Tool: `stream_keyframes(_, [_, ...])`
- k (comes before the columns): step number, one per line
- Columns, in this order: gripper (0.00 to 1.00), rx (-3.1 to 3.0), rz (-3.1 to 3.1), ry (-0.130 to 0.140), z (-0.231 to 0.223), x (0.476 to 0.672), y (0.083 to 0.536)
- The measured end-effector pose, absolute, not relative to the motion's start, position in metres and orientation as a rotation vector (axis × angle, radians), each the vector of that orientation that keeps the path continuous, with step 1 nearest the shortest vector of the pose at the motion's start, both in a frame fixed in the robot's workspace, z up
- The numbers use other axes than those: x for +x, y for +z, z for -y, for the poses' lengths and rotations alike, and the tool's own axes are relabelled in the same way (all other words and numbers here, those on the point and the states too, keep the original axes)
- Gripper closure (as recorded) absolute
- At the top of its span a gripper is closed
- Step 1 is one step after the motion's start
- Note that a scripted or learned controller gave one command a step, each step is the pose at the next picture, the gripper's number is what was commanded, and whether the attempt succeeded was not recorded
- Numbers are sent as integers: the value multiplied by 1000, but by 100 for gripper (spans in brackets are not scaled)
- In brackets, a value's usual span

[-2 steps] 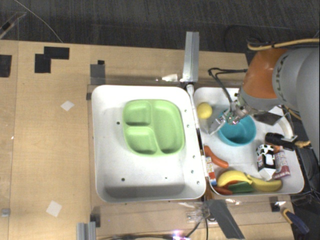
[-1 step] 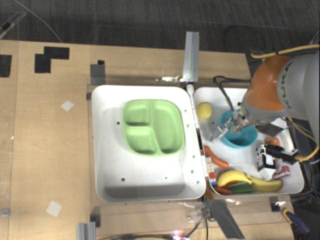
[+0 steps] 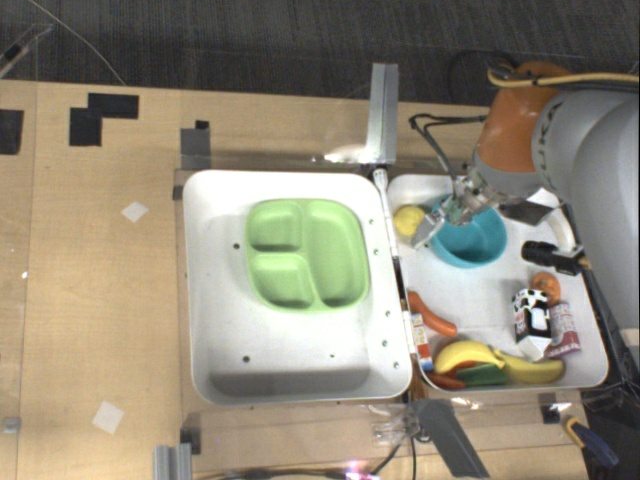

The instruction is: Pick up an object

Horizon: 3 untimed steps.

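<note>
Robot claw [image 3: 443, 220] hangs low over right bin [image 3: 480, 298], picking spot not settled

Seen from above: the grey arm [image 3: 580, 158] w/ orange band reaches in from the right, its claw at the left rim of a teal bowl [image 3: 478, 243], btwn the bowl and a yellow fruit [image 3: 406, 220] just beside it at the bin's back-left. Can't tell whether the claw is wide or narrow, and nothing is seen held in it. Other items in the same bin: an orange sausage-like piece [image 3: 432, 316] along the left wall, a banana [image 3: 520, 366] at the front w/ green and red bits against it, and a black-and-white cow-print item [image 3: 532, 316] towards the right. The left bin [image 3: 215, 298] carries a green divided plate [image 3: 305, 253], approx. centre. Both bins sit side by side on the wooden table [image 3: 90, 288].
</note>
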<state>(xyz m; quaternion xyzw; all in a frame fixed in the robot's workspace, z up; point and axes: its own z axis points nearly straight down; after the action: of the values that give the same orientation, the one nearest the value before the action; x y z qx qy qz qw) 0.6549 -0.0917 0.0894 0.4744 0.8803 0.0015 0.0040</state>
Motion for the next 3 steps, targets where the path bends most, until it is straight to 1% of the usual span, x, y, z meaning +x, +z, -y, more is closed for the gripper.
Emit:
stream_keyframes(1, [0,1756,-2588,10,101,619,90])
stream_keyframes(2, [0,1820,-2539,11,91,600,91])
stream_keyframes(3, [0,2015,-2388,17,90,593,91])
